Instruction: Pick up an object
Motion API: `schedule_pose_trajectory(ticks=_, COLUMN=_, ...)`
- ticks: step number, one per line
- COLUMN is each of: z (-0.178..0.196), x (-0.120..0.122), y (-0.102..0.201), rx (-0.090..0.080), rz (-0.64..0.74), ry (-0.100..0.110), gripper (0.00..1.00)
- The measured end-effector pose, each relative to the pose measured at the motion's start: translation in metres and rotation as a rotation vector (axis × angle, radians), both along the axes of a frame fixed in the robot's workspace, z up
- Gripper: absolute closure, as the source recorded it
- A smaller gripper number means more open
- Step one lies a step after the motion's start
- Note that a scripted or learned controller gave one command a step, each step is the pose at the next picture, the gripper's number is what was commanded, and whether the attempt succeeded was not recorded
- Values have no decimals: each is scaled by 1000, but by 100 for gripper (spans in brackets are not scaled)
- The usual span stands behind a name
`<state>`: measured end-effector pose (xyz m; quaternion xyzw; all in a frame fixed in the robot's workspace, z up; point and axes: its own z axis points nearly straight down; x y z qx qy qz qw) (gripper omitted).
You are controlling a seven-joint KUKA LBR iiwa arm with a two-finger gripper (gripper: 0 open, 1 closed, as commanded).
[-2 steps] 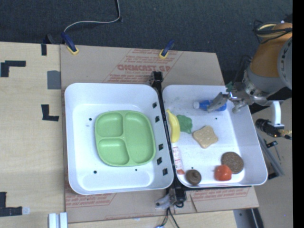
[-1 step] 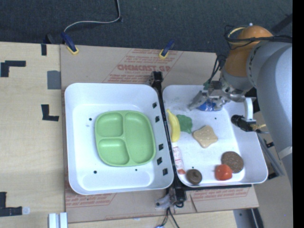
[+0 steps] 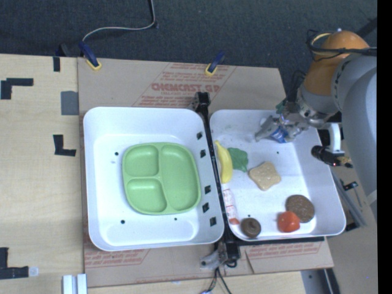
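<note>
My gripper [image 3: 267,132] hangs over the far part of the right bin [image 3: 324,220], its grey fingers pointing left and down. Nothing shows between them. Below it in that bin lie a yellow banana [image 3: 224,163] beside a green item [image 3: 238,159], a tan slice of bread [image 3: 264,176], a brown round cookie [image 3: 300,206], a red tomato [image 3: 288,222] and a small dark brown round piece [image 3: 250,227]. A red-and-white wrapper [image 3: 229,204] lies along the bin's left wall.
The left bin [image 3: 101,133] holds a green divided plate [image 3: 161,177]. Both bins rest on a cardboard sheet [image 3: 153,84] held by clips. The arm's grey body and orange band [image 3: 324,72] stand at the right edge.
</note>
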<state>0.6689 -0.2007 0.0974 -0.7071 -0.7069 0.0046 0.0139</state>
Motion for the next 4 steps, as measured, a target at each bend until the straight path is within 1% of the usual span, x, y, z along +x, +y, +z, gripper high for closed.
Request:
schedule_pose_trajectory(ticks=1, z=87, x=-127, y=27, rx=-14, rz=0, ry=-27, gripper=0)
schedule_pose_trajectory(ticks=2, z=-3, x=-129, y=51, rx=-14, rz=0, ry=-29, gripper=0)
schedule_pose_trajectory(ticks=3, z=90, x=-24, y=27, rx=-15, rz=2, ry=-29, gripper=0)
schedule_pose_trajectory(ticks=4, z=-4, x=-59, y=91, rx=-14, rz=1, ry=-26, gripper=0)
